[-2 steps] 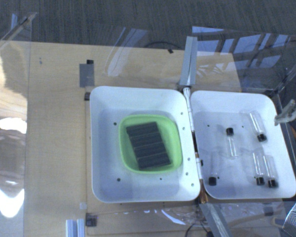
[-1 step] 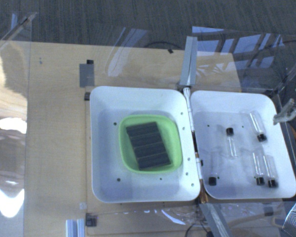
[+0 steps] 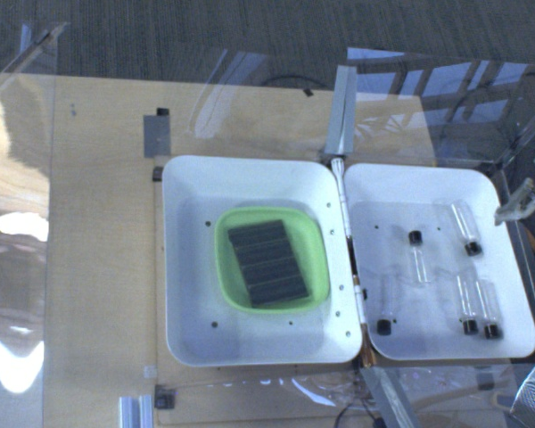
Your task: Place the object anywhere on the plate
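Overhead slanted view of wooden counter (image 3: 98,239) bearing two shallow white bins side by side. Left bin (image 3: 250,181) holds green square plate (image 3: 314,248); dark ridged rectangular block (image 3: 267,263) lies on plate, slightly tilted. Right bin (image 3: 428,185) holds several clear tubes with black caps (image 3: 468,235), scattered, apart from one another.
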